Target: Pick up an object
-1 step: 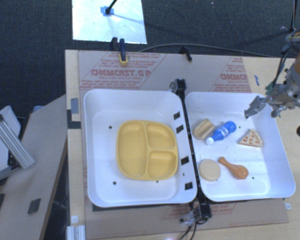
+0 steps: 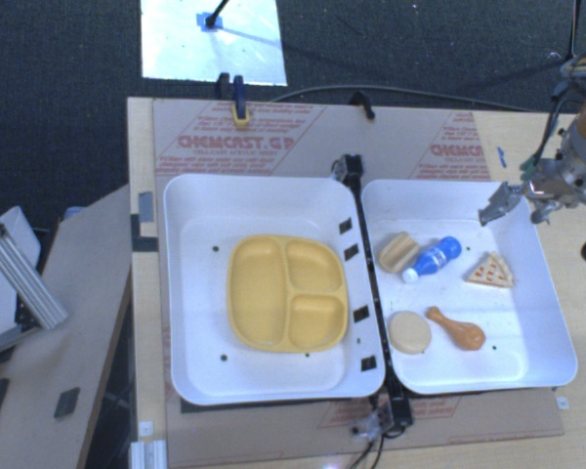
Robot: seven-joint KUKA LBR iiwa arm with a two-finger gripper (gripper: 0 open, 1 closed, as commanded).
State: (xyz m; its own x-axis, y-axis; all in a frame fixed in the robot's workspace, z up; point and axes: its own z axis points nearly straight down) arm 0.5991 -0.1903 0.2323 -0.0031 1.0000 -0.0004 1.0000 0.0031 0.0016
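We see the claw (image 2: 516, 201) spread, holding nothing, over the right bin's (image 2: 547, 360) far edge. Pizza slice (image 2: 490, 273) sits just below-left of it; we should descend straight, centre first.

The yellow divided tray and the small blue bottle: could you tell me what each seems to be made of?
The yellow divided tray looks like moulded plastic, matte: uniform colour, rounded compartment walls, only soft highlights. The small blue bottle seems to be plastic too, glossier, with a bright glint on its blue body and a white cap end; whether it is translucent cannot be told from here.
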